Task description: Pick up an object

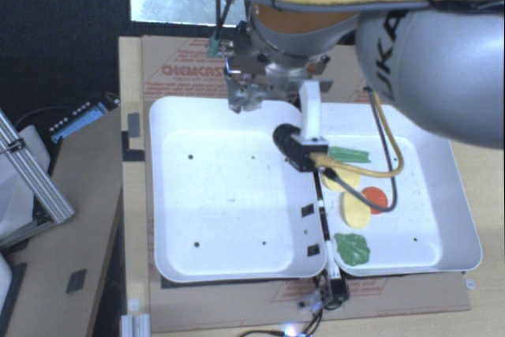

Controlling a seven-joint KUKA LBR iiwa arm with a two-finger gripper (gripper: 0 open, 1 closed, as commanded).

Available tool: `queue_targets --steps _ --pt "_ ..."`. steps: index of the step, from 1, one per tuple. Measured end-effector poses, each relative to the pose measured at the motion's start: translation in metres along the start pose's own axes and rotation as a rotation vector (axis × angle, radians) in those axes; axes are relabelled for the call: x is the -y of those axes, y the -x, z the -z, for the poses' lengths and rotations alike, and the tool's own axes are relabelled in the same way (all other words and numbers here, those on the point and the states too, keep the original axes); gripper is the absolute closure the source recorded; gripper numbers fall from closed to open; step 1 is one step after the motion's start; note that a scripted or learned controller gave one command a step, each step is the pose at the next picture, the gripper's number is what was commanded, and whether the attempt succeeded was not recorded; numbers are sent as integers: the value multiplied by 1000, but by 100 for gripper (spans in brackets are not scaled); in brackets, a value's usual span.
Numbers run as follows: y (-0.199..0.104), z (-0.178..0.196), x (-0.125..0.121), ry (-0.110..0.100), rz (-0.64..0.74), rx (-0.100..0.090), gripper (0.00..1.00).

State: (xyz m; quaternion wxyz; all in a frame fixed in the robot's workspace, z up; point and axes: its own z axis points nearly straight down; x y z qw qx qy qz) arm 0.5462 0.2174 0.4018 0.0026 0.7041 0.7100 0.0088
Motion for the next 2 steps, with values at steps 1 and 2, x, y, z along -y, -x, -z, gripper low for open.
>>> queue_targets --steps 1,2 --pt "-15 35 -81 -5 -3 6 100" --pt "-16 78 -126 -7 -3 7 100"
